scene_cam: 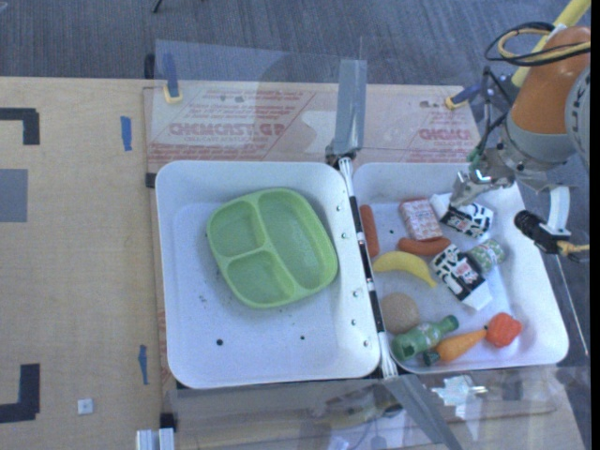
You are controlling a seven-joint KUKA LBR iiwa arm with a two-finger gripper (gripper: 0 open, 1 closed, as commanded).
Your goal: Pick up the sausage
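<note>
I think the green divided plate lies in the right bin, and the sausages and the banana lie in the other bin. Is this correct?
Not quite. The camera view shows the green divided plate in the left bin; the sausages and the banana lie in the other bin, the right one.

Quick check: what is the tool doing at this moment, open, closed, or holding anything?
Tool: cannot be told; it hangs over the right bin's far corner, by a black-and-white carton, with the sausage lying by the bin's left wall.

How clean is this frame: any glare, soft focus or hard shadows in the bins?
Camera view: even, diffuse light, only faint shadows under the green plate; glare on the clear sheets along the bench's front edge; small toys near the gripper look soft, sausage readable.
</note>
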